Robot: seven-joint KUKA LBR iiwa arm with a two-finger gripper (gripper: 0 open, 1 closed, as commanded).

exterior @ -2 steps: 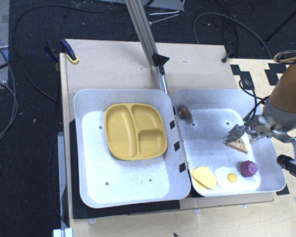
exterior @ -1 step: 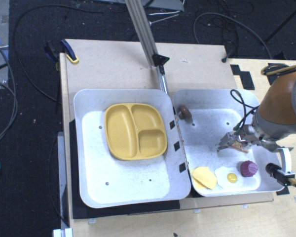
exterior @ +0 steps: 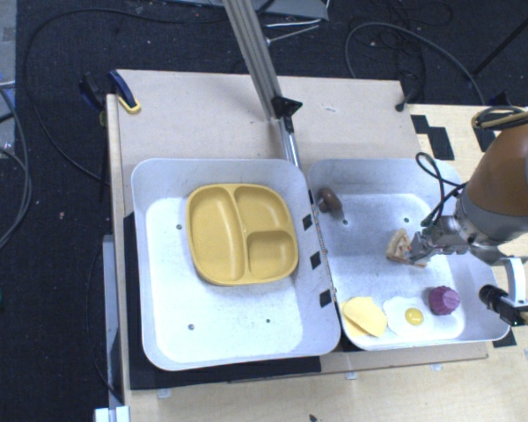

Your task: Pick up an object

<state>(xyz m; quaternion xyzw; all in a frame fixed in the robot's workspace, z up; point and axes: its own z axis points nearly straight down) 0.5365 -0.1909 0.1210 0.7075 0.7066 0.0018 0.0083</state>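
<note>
The right bin [exterior: 370, 214] holds a small brown piece [exterior: 331, 201] near its back left corner, a tan wedge-shaped piece [exterior: 399, 246] in the middle, a yellow slice [exterior: 364, 316], a toy fried egg [exterior: 408, 315] and a purple piece [exterior: 443, 300] along the front. My gripper [exterior: 420, 248] is low in the right bin, right against the tan piece's right side. Whether the tan piece sits between the fingers is not visible.
The left bin [exterior: 158, 323] bears a yellow divided plate [exterior: 242, 233]. A metal pole [exterior: 255, 51] slants down to the divide between the bins. My arm's orange band [exterior: 506, 170] hangs over the right bin's right rim.
</note>
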